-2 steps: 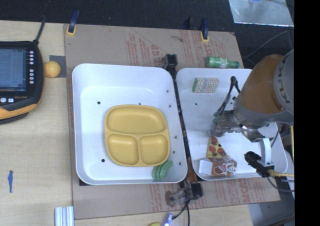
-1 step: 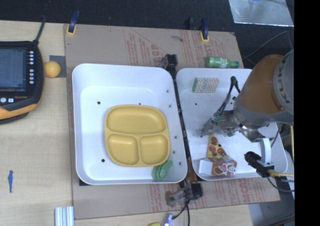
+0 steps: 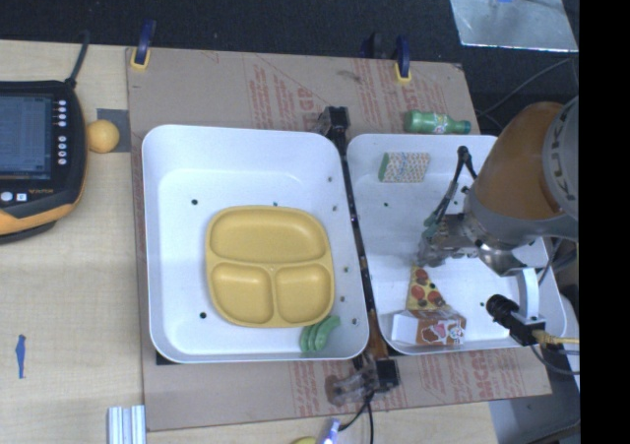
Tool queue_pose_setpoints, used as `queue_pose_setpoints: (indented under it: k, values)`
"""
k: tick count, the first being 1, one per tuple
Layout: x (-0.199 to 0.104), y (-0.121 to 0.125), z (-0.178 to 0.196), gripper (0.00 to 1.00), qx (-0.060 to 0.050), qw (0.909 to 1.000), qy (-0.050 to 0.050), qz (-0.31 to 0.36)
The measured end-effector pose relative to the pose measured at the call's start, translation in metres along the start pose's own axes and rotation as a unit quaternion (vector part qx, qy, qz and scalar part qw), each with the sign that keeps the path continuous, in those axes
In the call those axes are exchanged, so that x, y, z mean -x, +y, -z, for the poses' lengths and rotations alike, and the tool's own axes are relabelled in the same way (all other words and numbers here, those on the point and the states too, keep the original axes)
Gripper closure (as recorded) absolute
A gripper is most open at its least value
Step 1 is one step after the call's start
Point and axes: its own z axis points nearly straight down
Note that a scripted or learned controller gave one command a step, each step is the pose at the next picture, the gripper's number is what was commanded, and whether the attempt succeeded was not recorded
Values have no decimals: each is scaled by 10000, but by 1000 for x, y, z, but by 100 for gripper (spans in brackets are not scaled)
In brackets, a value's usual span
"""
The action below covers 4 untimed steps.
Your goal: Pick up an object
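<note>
Two risks: hand, finger state unreadable, hovers just far of pizza slice in right bin, may close short or wedge it against near wall.

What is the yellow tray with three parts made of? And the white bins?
The yellow divided tray looks like moulded plastic: smooth, matte, with rounded rims and one even colour. The two white bins, left and right, seem to be thin glossy plastic too, with soft shine and rounded corners, though I can't be sure.
</note>
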Motion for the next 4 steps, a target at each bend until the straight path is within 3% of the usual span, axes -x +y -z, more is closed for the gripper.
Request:
queue_pose_setpoints:
  k: [1, 2, 3, 4]
  values:
    - [0, 0, 0, 0, 2, 10000, 0, -1]
    - [2, -34, -20, 0, 11, 10000, 16, -36]
    - [2, -34, -10, 100, 7, 10000, 13, -13]
    - [2, -34, -10, 0, 8, 10000, 12, -13]
